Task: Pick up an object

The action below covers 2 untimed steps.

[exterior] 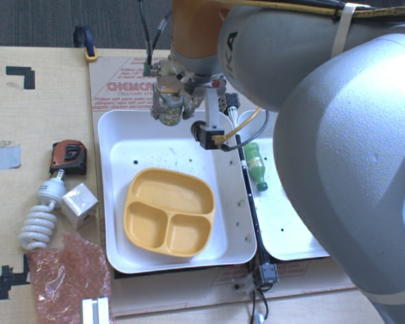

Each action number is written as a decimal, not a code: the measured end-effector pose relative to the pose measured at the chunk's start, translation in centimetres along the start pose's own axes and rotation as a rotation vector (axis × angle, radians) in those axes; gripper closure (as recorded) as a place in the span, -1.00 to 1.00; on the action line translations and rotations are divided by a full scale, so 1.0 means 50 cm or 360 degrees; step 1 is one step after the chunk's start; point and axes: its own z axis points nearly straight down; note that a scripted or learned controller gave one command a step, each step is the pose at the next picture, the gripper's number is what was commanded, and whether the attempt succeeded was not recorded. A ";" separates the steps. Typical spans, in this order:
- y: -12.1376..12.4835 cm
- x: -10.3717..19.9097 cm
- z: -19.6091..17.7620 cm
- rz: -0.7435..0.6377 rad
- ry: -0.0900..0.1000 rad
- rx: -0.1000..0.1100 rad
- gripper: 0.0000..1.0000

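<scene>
Hand hangs at far rim of left white plastic bin, grip state I cannot tell, w/ yellow three-compartment plastic tray lying near; approx. best is descend straight onto tray's raised rim.

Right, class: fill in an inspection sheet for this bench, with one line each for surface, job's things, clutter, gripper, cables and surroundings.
Surface: two white bins, left bin and right bin, side by side on a tan board.
Job's things: yellow divided plate in the left bin; green bottle in the right bin.
Clutter: tape measure, spiral bulb, small white box and pink plastic wrap, all left of the bins.
Gripper: gripper above the left bin's far edge; finger state unclear.
Cables: black cables run down to the wrist.
Surroundings: dark carpet beyond the bench.
</scene>
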 end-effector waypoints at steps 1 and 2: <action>-0.093 0.064 0.096 0.0000 -0.0001 0.0002 1.00; -0.268 -0.130 0.061 0.0007 0.0001 0.0001 1.00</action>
